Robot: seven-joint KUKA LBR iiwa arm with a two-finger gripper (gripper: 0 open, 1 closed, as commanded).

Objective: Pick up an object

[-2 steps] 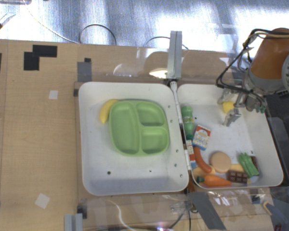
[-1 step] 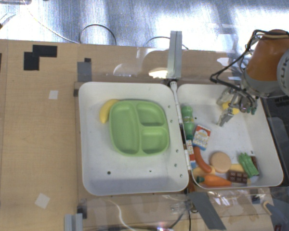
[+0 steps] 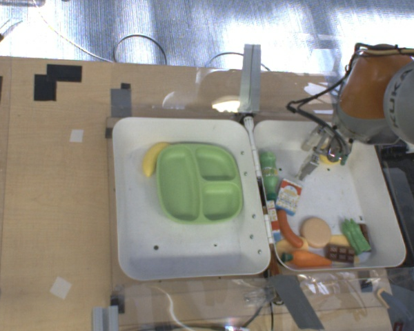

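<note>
At the near edge of the right bin [image 3: 393, 250] lies a small heap of toy food. There is an orange carrot [image 3: 309, 258], a brown chocolate block [image 3: 339, 254], a green pepper [image 3: 355, 236], a round tan cookie [image 3: 317, 231] and a red sausage [image 3: 288, 229]. They touch and lean on each other. A bit farther in, by the bin's left wall, sits a small white carton [image 3: 288, 196], and past that a green bottle [image 3: 268, 164].

The left bin [image 3: 134, 254] holds a green plate [image 3: 198, 183] with a yellow banana [image 3: 152, 157] tucked at its far left side.

The end effector [image 3: 324, 154] hangs over the far part of the right bin, above bare white floor. Its fingers are apart and hold nothing.

To pick well, I think it should choose a thing that stands alone. The carton looks like the best pick, since it is near and has flat sides. The arm should line up right over it, go straight down, then squeeze the flat sides and not the wall.
</note>
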